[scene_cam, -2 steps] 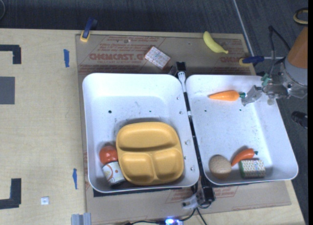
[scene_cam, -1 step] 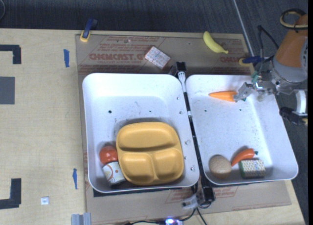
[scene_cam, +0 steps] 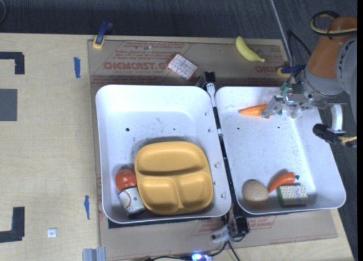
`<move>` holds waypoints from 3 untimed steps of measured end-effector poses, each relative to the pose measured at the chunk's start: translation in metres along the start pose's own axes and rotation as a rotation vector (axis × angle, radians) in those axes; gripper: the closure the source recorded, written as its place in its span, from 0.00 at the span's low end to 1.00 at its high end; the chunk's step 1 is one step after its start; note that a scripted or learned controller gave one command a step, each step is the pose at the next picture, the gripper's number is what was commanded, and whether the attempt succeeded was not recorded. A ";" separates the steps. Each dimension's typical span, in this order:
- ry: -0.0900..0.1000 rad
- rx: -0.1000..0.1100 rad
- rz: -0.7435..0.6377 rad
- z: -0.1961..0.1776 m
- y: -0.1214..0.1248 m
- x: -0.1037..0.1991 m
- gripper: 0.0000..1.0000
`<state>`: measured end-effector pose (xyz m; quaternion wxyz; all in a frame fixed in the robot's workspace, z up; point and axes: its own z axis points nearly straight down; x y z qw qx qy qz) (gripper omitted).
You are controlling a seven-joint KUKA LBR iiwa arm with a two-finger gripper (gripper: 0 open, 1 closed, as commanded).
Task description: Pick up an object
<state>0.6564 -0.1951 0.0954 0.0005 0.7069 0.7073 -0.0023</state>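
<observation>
At the near edge of the right white bin point(scene_cam: 317, 140) lie a tan potato-like lump point(scene_cam: 255, 191) and a green block point(scene_cam: 292, 195). At the far end the tool point(scene_cam: 276, 106) sits just beside a small orange carrot point(scene_cam: 251, 110), seemingly approaching; I cannot tell its state. Next it needs to straddle the carrot and close.

Two shallow white bins point(scene_cam: 113, 106) sit on a tan cardboard sheet printed with red lettering. The left bin holds a mustard-yellow sectioned plastic tray point(scene_cam: 173, 176), a red tomato toy point(scene_cam: 125, 179) and a white can with orange markings point(scene_cam: 131, 200). The right bin holds an orange carrot point(scene_cam: 252, 110), a beige potato point(scene_cam: 255, 191), a red-orange pepper point(scene_cam: 281, 179) and a green speckled box point(scene_cam: 292, 195). A yellow banana point(scene_cam: 248, 50) lies on the cardboard.
</observation>
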 end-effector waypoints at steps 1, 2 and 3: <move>0.003 -0.004 0.001 0.010 -0.079 0.015 0.00; 0.005 -0.003 0.000 0.010 -0.149 0.070 0.00; 0.005 -0.004 0.000 0.010 -0.175 0.102 0.00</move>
